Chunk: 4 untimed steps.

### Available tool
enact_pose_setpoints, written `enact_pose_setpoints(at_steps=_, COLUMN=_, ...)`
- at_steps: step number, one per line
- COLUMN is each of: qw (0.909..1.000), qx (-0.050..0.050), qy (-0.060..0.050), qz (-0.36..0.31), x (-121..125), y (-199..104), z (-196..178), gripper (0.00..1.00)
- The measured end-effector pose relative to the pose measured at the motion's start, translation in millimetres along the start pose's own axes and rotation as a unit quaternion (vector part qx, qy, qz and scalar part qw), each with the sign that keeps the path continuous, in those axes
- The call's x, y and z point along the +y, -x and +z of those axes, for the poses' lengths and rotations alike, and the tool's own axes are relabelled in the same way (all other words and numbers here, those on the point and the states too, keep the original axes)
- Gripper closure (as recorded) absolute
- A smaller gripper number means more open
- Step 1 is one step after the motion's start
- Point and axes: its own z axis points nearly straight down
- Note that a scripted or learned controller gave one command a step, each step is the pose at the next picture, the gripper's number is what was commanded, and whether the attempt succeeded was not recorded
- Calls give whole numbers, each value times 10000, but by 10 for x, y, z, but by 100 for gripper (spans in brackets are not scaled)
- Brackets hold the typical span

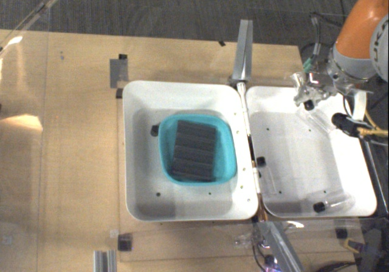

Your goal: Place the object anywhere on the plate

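Observation:
A turquoise plate lies in the middle of the left bin. A dark grey ridged block rests flat on the plate, filling most of its middle. My gripper hangs over the far right part of the right bin, well away from the plate and the block. Nothing shows in its grasp. The orange band of the arm rises behind it at the upper right.
A see-through tube-like item lies near the front right corner of the right bin. A grey upright post stands behind the seam between the bins. Cables run along the right bin's right edge. Wooden bench lies to the left.

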Motion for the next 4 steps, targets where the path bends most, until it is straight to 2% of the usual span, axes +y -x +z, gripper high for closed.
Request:
enact_pose_setpoints(at_steps=1, qw=9995, qx=12, qy=-9, qz=-331, x=-412, y=-614, z=-110, gripper=100)
enact_pose_setpoints(at_steps=2, qw=9976, qx=13, qy=-17, qz=-698, x=-876, y=-1333, z=48, gripper=100)
enact_pose_setpoints(at_steps=3, qw=9976, qx=13, qy=-17, qz=-694, x=-875, y=-1328, z=47, gripper=0)
enact_pose_setpoints(at_steps=4, qw=9971, qx=13, qy=5, qz=-761, x=-814, y=-1110, z=-235, gripper=0)
